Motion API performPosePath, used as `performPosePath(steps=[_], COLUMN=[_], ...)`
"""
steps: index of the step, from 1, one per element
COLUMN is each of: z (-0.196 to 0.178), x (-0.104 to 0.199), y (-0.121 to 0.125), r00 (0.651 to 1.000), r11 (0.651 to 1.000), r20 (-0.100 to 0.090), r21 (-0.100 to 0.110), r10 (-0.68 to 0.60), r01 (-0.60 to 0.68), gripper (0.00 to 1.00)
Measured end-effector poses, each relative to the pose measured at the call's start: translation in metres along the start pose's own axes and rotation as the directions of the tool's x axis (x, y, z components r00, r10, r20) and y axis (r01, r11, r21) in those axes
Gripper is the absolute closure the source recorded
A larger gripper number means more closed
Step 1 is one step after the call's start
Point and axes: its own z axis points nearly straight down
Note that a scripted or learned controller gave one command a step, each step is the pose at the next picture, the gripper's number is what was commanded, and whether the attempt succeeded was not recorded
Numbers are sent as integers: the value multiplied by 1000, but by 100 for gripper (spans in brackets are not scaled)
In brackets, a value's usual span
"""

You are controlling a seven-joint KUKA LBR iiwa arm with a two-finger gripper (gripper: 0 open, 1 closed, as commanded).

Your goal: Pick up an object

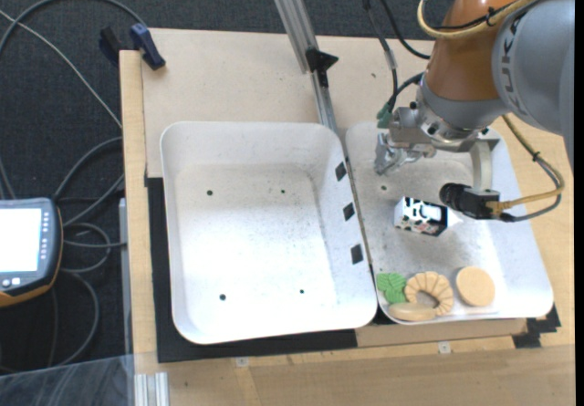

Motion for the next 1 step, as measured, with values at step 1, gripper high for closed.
performPosePath(steps=[1], z=[0], x=[47], y=[-10], r00=[1000], r11=[1000], r20=[0], r21=[0], r10=[0], r01=[0], gripper=[100])
